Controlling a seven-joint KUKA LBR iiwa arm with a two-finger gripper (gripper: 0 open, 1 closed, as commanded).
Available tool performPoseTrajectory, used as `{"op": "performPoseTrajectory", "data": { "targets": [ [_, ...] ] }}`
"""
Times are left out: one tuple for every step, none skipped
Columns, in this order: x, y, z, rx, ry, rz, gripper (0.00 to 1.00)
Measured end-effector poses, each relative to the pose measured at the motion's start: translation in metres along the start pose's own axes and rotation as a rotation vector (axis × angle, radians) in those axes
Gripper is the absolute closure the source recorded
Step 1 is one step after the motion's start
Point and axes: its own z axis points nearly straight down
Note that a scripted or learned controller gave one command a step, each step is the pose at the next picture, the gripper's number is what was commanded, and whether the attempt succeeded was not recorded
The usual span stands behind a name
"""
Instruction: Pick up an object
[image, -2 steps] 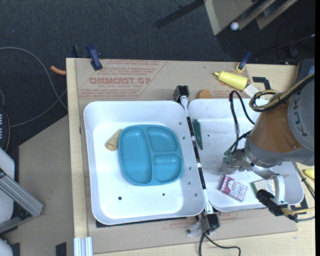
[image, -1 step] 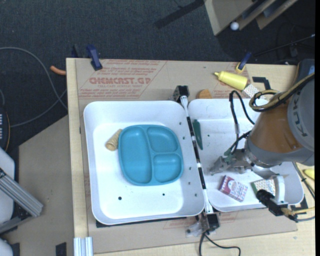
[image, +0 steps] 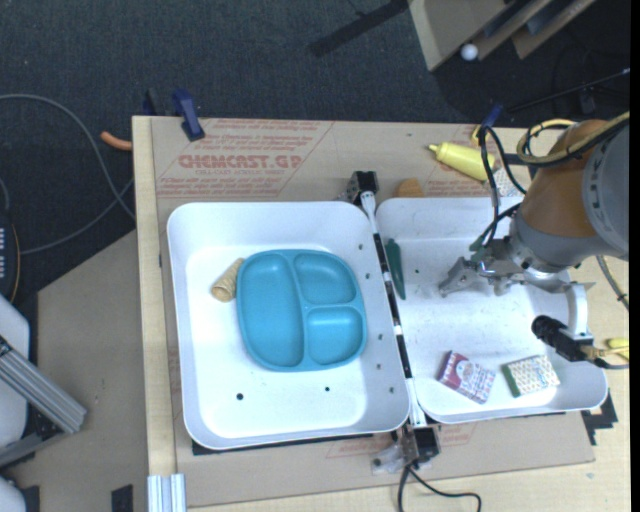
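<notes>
The gripper (image: 470, 278) is being held low over the right bin (image: 440, 225), its thin metal fingers spread and gripping nothing, bare white floor around it. A flat red packet (image: 466, 376) and a green-patterned packet (image: 530, 375) are lying near the bin's near rim

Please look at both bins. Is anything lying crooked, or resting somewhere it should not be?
Two things stand out. A green tool leans against the left wall of the right bin instead of lying flat. A yellow object lies outside the bins, on the bench behind the right bin. The blue tray sits flat in the left bin.
</notes>
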Motion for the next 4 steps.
{"op": "performPoseTrajectory", "data": {
  "targets": [
    [0.046, 0.032, 0.017, -0.001, 0.001, -0.001, 0.0],
    [0.026, 0.086, 0.016, 0.0, 0.0, -0.001, 0.0],
    [-0.007, 0.002, 0.017, 0.003, 0.001, 0.0, 0.0],
    [-0.026, 0.089, -0.006, -0.001, 0.0, -0.001, 0.0]
  ]
}}
